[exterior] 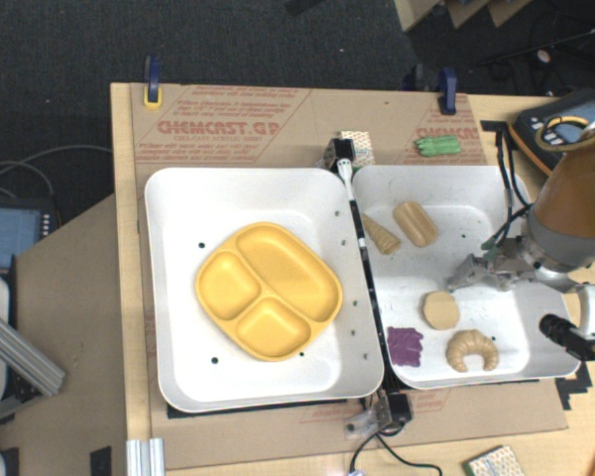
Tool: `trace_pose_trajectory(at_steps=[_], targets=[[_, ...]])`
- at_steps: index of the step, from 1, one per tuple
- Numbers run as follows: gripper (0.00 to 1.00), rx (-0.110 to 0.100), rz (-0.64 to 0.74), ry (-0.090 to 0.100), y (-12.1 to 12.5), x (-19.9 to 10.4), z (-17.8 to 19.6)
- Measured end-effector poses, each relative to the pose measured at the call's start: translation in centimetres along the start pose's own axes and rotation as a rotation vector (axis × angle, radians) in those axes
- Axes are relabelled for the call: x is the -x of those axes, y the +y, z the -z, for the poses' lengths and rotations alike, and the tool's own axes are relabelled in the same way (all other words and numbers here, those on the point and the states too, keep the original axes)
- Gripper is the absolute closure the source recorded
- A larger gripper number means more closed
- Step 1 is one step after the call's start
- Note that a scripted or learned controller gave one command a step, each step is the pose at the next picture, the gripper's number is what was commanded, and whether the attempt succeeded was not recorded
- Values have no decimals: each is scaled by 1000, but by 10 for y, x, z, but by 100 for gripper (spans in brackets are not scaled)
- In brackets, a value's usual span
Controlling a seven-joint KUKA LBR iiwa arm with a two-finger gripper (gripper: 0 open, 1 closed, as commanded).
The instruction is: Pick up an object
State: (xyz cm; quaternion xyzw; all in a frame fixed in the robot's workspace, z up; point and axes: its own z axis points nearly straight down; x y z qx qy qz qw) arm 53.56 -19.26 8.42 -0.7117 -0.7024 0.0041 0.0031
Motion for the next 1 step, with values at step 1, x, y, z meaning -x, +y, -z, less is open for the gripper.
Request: trace_pose_trajectory(at_steps=[1], targets=[[0,13,24,4,67,-100,7]])
